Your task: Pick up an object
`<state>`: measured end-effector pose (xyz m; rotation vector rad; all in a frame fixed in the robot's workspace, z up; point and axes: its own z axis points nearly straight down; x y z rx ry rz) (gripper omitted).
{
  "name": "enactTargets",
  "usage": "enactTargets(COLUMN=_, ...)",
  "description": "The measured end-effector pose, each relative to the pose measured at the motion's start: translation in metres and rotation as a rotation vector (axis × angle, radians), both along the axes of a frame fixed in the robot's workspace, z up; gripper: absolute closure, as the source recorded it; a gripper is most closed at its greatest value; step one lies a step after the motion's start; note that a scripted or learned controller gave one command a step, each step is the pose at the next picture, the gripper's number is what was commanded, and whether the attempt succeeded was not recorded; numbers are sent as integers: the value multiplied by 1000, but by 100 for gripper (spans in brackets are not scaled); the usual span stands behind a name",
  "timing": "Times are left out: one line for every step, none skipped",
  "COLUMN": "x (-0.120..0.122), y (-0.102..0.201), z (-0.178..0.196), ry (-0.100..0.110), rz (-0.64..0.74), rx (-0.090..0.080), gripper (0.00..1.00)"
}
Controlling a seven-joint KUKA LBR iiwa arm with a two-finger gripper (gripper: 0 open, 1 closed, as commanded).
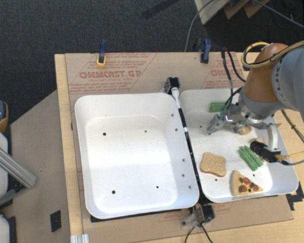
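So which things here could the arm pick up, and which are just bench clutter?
Pickable, in the right bin: bread slice, pizza slice, green sticks, green block.

Clutter: left bin, blue clamps, cardboard, cables.

We take the right bin (201, 103) as our landmark; it sits on the tabletop (129, 69), touching the left bin (92, 146) along their shared edge. Inside the right bin, a bread slice (213, 164) lies near that shared edge. To its right, at the near rim, lies a pizza slice (244, 183). Behind the pizza slice lies a bean pod (249, 158). The gripper (212, 127) hangs over the bin's far half.
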<state>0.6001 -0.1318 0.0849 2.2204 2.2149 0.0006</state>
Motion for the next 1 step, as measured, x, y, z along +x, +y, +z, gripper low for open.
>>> enactTargets(x=4, y=8, z=0, ry=1, rz=4, rx=2, gripper=0)
